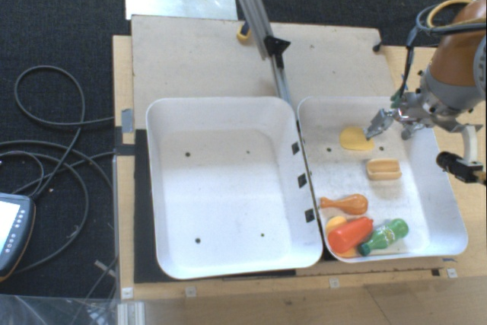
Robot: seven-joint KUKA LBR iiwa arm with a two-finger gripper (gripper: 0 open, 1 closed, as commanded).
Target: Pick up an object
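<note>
The gripper [374, 130], fingers slightly apart, touches a flat, smooth yellow disc [353, 138] in the right bin [437, 198]. Nearby lie a hot dog bun [383, 169], drumstick [346, 203], red pepper [350, 234], and glossy green bottle [385, 236].

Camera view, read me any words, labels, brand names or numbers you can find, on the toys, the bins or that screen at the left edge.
No text can be read anywhere.
Green bottle: no legible label.
Hot dog, yellow disc, drumstick, red pepper: no print seen.
Bin divider: black squares, blank.
Screen: lit, too blurred and cropped to read.
</note>
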